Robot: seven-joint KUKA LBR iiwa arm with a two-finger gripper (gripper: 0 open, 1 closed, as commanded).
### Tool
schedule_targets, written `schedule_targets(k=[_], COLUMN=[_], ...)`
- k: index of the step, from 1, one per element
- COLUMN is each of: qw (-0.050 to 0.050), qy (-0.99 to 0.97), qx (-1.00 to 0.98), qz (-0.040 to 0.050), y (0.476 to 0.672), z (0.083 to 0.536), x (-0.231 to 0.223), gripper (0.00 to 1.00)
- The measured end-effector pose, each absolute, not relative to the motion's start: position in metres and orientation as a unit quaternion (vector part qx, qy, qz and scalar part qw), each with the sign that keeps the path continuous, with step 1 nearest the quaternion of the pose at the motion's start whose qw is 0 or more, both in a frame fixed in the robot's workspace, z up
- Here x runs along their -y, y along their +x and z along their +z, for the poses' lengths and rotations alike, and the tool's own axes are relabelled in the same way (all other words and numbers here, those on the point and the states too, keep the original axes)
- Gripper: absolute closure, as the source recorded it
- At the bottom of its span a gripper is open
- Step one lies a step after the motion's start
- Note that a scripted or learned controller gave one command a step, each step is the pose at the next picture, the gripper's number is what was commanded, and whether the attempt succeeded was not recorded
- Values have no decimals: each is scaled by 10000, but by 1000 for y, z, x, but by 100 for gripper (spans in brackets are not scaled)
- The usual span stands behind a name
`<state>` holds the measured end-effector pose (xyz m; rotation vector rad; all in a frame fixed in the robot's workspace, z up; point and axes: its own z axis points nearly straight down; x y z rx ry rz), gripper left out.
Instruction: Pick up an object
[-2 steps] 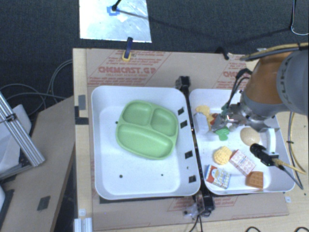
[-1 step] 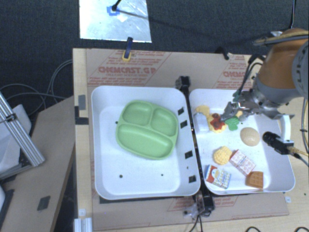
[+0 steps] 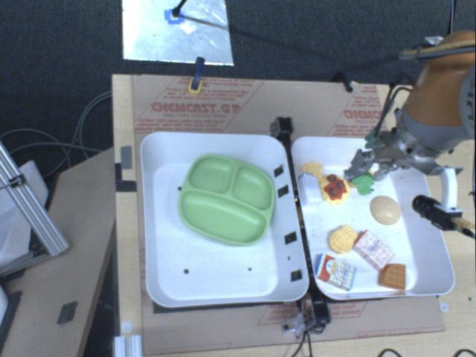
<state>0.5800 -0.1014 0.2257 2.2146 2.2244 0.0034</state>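
Note:
The right bin [image 3: 439,270] holds several toy food items. Among them are a small green piece [image 3: 364,184], a red and yellow piece [image 3: 335,188], a yellow piece [image 3: 312,169] and a beige oval [image 3: 385,210]. Nearer the front lie a round yellow waffle [image 3: 343,239], a pink and white packet [image 3: 373,249], a red and blue box [image 3: 337,271] and a brown waffle square [image 3: 393,276]. My gripper [image 3: 366,167] hangs low over the bin's back part, right above the green piece and beside the red and yellow one. Whether it touches the green piece is unclear.
The left bin [image 3: 171,274] carries a light green divided plate [image 3: 227,198]. A black divider [image 3: 296,214] runs between the bins. A black part of the arm [image 3: 435,210] juts over the right bin's right side. Cardboard [image 3: 223,106] lies behind both bins.

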Motion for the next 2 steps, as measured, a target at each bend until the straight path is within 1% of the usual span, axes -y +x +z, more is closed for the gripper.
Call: schedule_targets(k=[1,2], qw=[-4,-1], qy=[7038,7047], qx=[-7104,-7095], qz=[11,3], y=[567,560], z=[229,227], x=[43,24], gripper=[100,100])
